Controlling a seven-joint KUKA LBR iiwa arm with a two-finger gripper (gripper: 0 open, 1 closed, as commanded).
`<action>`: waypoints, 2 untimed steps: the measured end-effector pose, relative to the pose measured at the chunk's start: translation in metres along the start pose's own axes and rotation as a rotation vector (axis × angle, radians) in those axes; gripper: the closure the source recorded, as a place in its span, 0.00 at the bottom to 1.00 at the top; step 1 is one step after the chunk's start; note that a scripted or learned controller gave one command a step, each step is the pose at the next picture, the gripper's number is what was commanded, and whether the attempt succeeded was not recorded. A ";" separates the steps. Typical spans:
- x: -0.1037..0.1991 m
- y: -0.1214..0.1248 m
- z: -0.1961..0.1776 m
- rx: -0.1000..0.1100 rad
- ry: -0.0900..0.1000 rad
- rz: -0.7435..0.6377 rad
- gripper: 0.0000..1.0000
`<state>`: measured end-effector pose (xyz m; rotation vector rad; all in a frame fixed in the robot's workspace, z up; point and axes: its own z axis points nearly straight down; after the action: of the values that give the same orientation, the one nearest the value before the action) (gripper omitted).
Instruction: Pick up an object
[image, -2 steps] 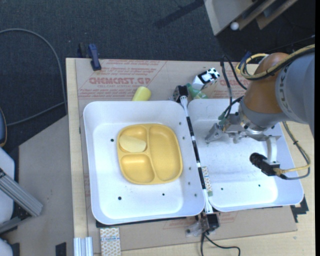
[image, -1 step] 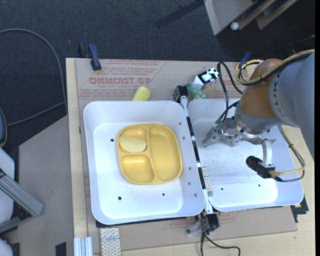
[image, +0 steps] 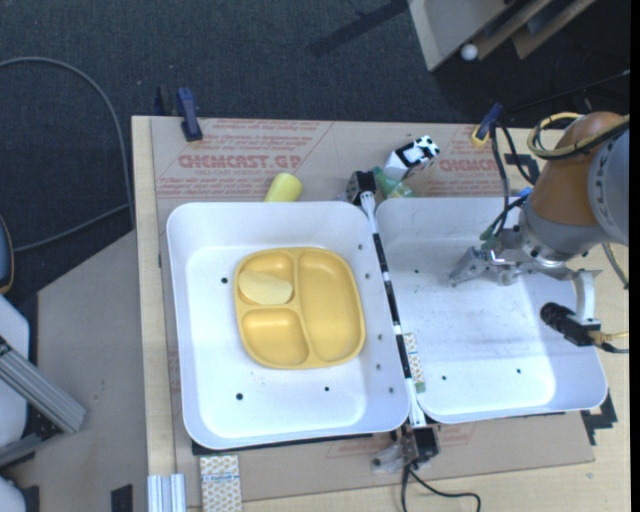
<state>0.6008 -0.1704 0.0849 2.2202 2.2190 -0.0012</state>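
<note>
A yellow divided plate (image: 300, 306) lies in the left bin (image: 200, 330). A pale yellow, rounded piece (image: 265, 289) rests in the plate's upper left compartment. My gripper (image: 478, 270) hangs low over the upper middle of the right bin (image: 480, 390). Its metal fingers (image: 462, 272) are spread, with nothing between them. The grey arm with its orange band (image: 570, 190) comes in from the right.
A yellow cylinder (image: 283, 187) lies on the bench behind the left bin. A black and white object (image: 414, 155) sits behind the divider between the bins. Blue clamps (image: 188, 112) hold the bench's back edge. A black fitting (image: 565, 322) hangs off the arm over the right bin.
</note>
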 end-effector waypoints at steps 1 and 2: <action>0.054 -0.037 0.000 0.003 0.004 -0.002 0.00; 0.010 -0.045 -0.063 0.000 0.001 0.001 0.00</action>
<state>0.5560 -0.1604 0.1482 2.2212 2.2187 0.0000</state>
